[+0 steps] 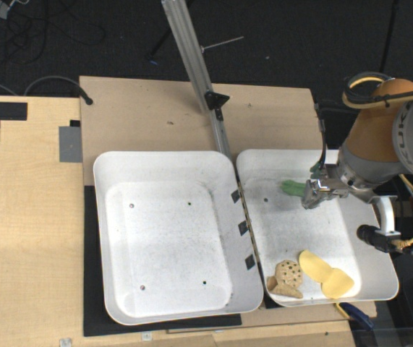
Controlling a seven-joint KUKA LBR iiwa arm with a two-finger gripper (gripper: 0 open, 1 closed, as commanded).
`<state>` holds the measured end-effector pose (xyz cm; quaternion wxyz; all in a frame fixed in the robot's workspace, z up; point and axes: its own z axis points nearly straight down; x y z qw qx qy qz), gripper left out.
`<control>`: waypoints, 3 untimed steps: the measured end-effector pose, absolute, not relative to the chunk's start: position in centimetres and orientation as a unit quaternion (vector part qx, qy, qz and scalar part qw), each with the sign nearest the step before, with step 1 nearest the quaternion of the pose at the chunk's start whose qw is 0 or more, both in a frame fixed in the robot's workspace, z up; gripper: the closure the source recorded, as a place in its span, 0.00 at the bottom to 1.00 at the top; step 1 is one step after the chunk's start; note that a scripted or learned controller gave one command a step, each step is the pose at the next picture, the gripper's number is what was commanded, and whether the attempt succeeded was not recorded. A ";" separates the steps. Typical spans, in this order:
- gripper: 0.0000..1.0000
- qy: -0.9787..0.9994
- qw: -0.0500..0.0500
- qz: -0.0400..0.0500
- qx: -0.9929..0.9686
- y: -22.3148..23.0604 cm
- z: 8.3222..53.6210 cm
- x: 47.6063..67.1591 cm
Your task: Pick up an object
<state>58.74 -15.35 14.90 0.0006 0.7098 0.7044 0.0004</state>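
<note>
You are looking down on two shallow white bins sitting side by side on the bench. The arm [380, 132] is reaching in from the right, its orange band showing above the wrist, and the gripper [313, 196] is hanging low over the far part of the right bin [286, 166]. Just to the left of the gripper, a small green object [292, 188] is lying on the bin floor, touching or nearly touching the gripper tip; you cannot tell whether it is being held, because nothing is showing clearly between the fingers, and whether the gripper is apart or together is not something this view is giving you.

Toward the near edge of the same bin, a yellow object [325, 273] is lying flat, and just beside it on the left a tan speckled object [287, 278] is resting. Both are sitting well apart from the gripper. The left bin [164, 166] is lying alongside, and a slanted metal rail [192, 60] is rising behind the two bins.
</note>
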 end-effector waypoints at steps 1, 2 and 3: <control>1.00 0.706 0.001 0.001 0.709 -15.2 20.2 57.8; 1.00 0.707 0.002 0.001 0.707 -15.2 26.5 58.1; 1.00 0.709 -0.002 0.000 0.706 -9.8 26.3 56.5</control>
